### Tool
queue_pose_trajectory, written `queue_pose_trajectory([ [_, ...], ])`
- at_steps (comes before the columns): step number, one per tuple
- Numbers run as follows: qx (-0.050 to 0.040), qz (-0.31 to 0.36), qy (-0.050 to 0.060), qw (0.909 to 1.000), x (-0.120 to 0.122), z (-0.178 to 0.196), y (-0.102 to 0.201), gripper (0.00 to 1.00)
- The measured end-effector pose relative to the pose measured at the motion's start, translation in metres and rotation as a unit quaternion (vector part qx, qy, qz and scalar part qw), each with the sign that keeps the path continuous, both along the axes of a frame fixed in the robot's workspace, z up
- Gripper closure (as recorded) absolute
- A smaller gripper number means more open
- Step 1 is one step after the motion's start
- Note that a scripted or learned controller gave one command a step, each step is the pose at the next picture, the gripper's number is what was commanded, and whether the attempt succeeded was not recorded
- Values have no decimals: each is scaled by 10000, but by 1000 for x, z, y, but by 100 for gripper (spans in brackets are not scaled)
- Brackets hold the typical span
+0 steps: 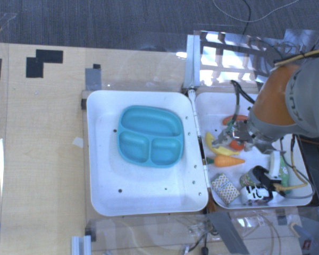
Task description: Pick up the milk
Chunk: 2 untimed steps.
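Table (42, 142): light wood surface carrying two shallow white bins side by side. Left bin (103, 195): holds one blue divided plate (150, 135) with three compartments, lying near the bin's middle, slightly toward its far edge. Right bin (212, 106): holds a cluster of small items along its near half. Banana (217, 149), yellow, lies against the bin's left wall; carrot (229, 161), orange, lies just beside it on the near side, the two touching or nearly so. A red and orange item (235, 120) sits toward the bin's middle, partly hidden by the arm. Patterned packet (225, 188) rests in the near left corner. Milk (257, 193), a small carton with black and white cow markings, lies at the bin's near edge, just right of the packet. Arm (287, 97): grey with orange band, reaching over the right bin. Gripper (235, 137): low above the banana and carrot, apart from the milk; whether clenched or released cannot be told.
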State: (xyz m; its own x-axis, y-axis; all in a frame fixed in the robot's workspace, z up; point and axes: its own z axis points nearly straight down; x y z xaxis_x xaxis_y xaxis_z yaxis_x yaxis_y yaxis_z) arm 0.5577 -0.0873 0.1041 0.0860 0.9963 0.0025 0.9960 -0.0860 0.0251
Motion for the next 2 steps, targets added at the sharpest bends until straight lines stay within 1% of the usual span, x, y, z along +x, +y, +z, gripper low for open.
queue_pose_trajectory([
  [1,1,-253,-72,9997,-18,-4,-34,0],
  [2,-22,676,62,9977,-9,-15,-16,0],
])
